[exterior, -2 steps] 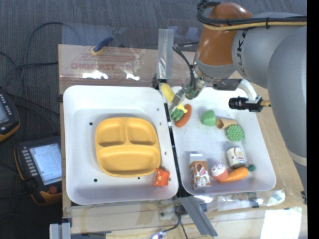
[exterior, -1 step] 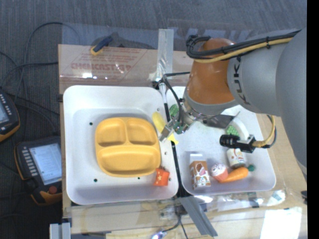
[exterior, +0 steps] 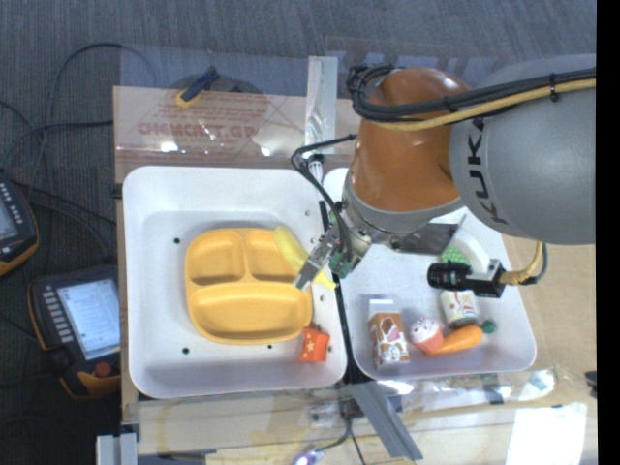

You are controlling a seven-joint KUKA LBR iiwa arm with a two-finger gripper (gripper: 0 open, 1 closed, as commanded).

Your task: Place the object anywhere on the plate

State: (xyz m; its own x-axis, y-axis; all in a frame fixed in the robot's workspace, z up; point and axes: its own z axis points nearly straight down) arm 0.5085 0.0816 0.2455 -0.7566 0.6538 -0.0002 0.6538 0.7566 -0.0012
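A yellow divided plate [exterior: 242, 298] lies in the left bin [exterior: 155, 356]. My gripper [exterior: 318, 263] hangs over the plate's right edge, close to the wall between the bins. It is shut on a long yellow object [exterior: 289, 246], which sticks out up-left of the fingers over the plate's rim and shows again just below them. The arm's orange band and grey body hide the upper part of the right bin.
A small orange-red object [exterior: 313, 345] lies in the left bin just off the plate's lower right corner. The right bin [exterior: 523, 352] holds a small carton [exterior: 386, 340], a white and red item [exterior: 423, 332], a carrot [exterior: 457, 339], a jar [exterior: 458, 308] and something green [exterior: 453, 256].
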